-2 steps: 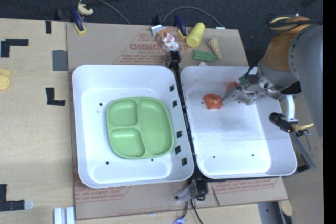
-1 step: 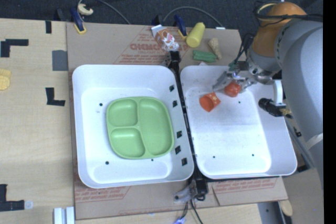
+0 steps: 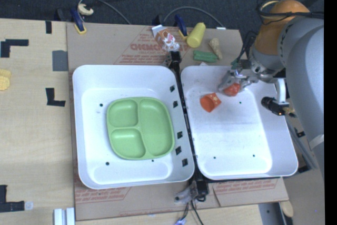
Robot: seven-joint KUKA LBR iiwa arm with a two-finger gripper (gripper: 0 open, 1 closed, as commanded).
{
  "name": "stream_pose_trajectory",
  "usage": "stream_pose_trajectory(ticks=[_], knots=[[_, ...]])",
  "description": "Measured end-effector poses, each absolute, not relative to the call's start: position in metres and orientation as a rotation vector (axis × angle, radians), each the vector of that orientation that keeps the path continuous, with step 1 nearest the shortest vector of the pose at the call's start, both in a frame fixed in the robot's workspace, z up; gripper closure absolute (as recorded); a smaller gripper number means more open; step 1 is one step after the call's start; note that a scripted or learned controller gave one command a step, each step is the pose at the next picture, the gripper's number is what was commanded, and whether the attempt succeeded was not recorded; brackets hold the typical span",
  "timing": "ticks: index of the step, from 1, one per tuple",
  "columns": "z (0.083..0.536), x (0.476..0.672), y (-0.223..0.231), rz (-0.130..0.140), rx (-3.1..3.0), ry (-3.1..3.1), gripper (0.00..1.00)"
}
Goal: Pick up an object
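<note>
Camera view is looking down on two shallow white bins sitting side by side on a cardboard-covered bench. In the left white bin (image 3: 89, 87) a light green plastic plate with three compartments (image 3: 140, 128) is lying flat near the middle. In the right white bin (image 3: 237, 155) a small orange-red block (image 3: 210, 102) is resting on the floor toward the upper left part, and a second small reddish piece (image 3: 231, 89) is sitting just up and right of it, directly at the tip of the two-finger gripper (image 3: 235, 81). The grey arm with its orange band (image 3: 274, 34) is reaching in from the right, its gripper hanging low over the upper part of the right bin. Whether the reddish piece is being gripped or is only lying under the gripper cannot be told. Beyond the bins' far edge, a yellow cylinder (image 3: 196, 35), a green bar (image 3: 204, 56), a tan piece (image 3: 215, 48) and a small printed packet (image 3: 166, 38) are lying on the cardboard.
</note>
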State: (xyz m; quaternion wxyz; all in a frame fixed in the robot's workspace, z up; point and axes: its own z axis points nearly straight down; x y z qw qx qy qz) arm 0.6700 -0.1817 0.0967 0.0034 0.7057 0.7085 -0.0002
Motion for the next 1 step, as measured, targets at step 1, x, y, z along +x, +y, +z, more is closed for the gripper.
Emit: stream_pose_trajectory(ticks=[1], knots=[[0.1421, 0.6474, -0.1096, 0.000, 2.219, 2.224, 1.00]])
